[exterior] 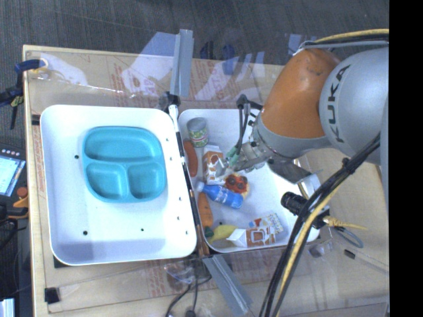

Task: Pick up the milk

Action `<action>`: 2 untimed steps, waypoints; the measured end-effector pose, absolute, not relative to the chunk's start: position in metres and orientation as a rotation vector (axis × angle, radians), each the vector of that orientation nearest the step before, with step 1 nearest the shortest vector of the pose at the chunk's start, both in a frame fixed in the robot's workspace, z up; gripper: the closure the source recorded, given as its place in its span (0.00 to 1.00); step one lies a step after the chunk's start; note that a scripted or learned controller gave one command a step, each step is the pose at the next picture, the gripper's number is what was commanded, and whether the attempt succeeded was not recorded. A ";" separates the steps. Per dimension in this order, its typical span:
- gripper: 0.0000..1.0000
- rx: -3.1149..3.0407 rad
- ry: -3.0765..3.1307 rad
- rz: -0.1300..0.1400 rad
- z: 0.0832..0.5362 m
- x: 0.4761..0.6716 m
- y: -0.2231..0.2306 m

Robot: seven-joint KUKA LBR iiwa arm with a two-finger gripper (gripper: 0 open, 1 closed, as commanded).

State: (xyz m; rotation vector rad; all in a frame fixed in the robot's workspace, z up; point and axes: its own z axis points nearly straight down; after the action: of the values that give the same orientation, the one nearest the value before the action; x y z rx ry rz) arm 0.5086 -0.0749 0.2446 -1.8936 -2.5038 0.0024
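Milk: we see a small carton (263, 232) lying flat, lower right bin (264, 121).
Handling: we judge it light, crushable; grip its narrow sides.
Claw: gripper (239, 160) above centre; opening, we cannot tell.

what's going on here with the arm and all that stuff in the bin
A grey and orange KUKA arm reaches in from the right over the right bin, which holds a clutter of grocery items. Its claw hangs just above a small milk carton near the bin's middle. A second carton lies along the near edge. The left bin holds a blue divided tray.
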 end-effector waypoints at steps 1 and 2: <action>0.00 -1.894 -2.503 0.003 0.245 0.509 -0.075; 0.00 -1.857 -2.552 0.001 0.116 0.558 -0.107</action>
State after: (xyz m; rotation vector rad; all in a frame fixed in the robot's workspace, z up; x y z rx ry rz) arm 0.5581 -0.1072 0.1163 -1.8567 -2.5519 0.0012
